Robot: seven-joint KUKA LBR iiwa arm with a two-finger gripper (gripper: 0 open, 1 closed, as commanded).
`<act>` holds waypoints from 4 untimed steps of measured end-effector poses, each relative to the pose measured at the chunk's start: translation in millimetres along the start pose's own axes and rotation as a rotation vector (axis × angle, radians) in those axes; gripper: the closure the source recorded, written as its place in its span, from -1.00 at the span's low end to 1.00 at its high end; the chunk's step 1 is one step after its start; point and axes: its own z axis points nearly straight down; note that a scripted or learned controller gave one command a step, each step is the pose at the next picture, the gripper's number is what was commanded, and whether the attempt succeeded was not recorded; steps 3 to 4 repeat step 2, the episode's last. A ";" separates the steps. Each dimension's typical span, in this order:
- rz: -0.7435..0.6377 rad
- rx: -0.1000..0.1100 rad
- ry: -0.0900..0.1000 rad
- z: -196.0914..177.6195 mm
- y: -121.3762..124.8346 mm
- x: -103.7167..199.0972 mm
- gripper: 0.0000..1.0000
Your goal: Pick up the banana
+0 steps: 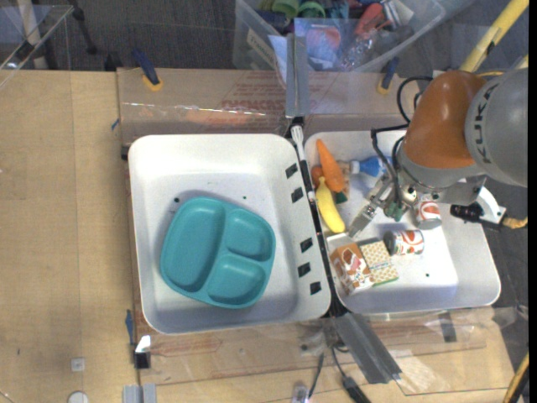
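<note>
Sideways, KUKA – on arm (pixel 495 128), banana (pixel 329 208) beside gripper (pixel 377 204)

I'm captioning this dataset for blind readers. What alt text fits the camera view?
A grey and orange robot arm reaches over the right bin, its gripper just right of a yellow banana that lies beside a carrot along the bin's left wall. The left bin holds a teal divided plate.
</note>
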 end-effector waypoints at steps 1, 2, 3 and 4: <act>-0.043 0.001 0.001 -0.1 0.3 3.4 -1.00; -0.680 -0.003 0.004 0.5 -1.0 6.2 -1.00; -0.680 -0.003 0.004 0.5 -1.0 6.2 -1.00; -0.680 -0.003 0.004 0.5 -1.0 6.2 -1.00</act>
